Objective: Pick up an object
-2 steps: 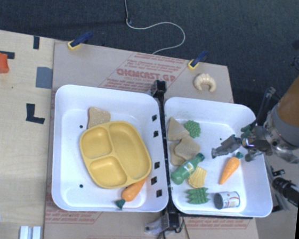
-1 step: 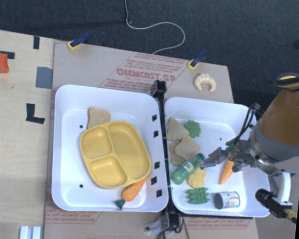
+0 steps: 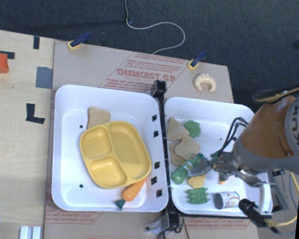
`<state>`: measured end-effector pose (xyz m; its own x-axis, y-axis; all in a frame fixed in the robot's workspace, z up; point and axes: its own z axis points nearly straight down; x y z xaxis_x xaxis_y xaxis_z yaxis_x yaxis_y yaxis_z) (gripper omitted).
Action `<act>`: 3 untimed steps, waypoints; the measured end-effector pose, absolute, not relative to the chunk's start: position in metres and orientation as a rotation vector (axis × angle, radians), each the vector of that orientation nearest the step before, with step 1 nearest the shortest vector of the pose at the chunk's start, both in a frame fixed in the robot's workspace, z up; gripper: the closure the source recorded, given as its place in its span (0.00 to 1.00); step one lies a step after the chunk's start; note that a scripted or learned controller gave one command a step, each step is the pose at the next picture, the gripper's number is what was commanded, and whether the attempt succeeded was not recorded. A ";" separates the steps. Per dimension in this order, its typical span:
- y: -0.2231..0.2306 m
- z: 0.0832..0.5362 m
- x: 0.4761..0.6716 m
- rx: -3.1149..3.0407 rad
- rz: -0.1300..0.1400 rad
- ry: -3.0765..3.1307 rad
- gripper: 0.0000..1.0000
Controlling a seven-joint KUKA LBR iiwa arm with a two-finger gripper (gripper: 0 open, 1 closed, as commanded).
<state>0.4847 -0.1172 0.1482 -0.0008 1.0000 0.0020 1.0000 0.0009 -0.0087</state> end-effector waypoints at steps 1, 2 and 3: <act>-0.113 0.106 0.487 -2.221 0.003 -2.219 0.00; -0.114 0.084 0.487 -2.223 0.003 -2.222 0.00; -0.114 0.095 0.487 -2.224 0.004 -2.221 1.00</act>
